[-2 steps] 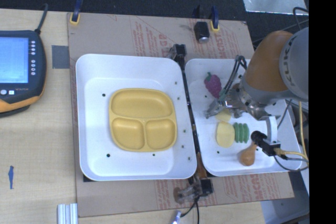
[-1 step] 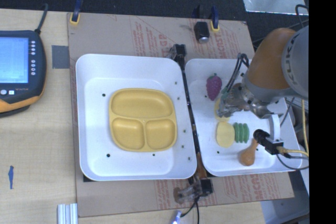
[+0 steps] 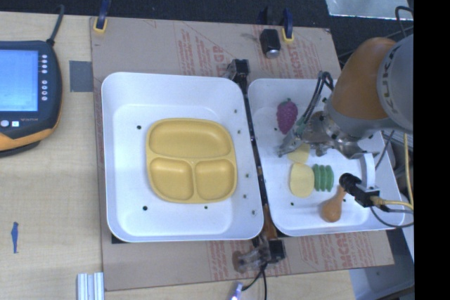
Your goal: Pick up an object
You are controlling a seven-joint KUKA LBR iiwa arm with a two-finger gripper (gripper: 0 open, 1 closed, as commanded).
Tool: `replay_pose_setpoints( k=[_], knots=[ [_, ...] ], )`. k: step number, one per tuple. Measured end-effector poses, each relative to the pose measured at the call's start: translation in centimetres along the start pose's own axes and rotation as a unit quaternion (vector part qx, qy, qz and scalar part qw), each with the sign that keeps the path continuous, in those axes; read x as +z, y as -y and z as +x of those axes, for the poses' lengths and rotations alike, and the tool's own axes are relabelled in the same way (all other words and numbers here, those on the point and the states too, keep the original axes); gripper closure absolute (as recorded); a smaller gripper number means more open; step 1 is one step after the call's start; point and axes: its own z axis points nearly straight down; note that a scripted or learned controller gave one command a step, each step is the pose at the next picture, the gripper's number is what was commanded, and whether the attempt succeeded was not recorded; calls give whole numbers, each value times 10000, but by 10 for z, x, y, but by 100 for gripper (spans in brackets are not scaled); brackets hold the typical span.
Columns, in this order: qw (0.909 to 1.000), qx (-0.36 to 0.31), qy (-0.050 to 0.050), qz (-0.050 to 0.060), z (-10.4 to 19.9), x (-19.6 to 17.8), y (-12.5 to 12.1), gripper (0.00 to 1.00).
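The right bin [image 3: 281, 221] holds several small toy items. A purple grape-like piece [image 3: 286, 114] lies near its far left side. A pale yellow piece [image 3: 301, 180] lies in the middle with a green ridged piece [image 3: 323, 178] touching its right side. A tan drumstick-shaped piece [image 3: 333, 207] lies near the front edge. My gripper [image 3: 294, 145] hangs low over the bin's middle, just below the purple piece. A small pale yellow bit [image 3: 301, 154] shows right under it. The wrist hides how the gripper meets that bit.
The left bin [image 3: 119, 151] holds a yellow three-compartment plate [image 3: 191, 159]. A handheld pendant with a screen [image 3: 24, 95] lies on the bench at far left. Clamps and a black fitting [image 3: 270, 42] stand along the cardboard's far edge. The grey and orange arm [image 3: 365, 91] covers the right bin's far right side.
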Motion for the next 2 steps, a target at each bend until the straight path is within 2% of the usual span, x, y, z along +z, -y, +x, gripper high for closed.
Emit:
replay_pose_setpoints(
  k=[1, 2],
  knots=[
    [10000, -13, 8, 7, -1, -10, 0, 100],
    [10000, -15, 8, 5, -1, -10, 0, 0]
  ],
)
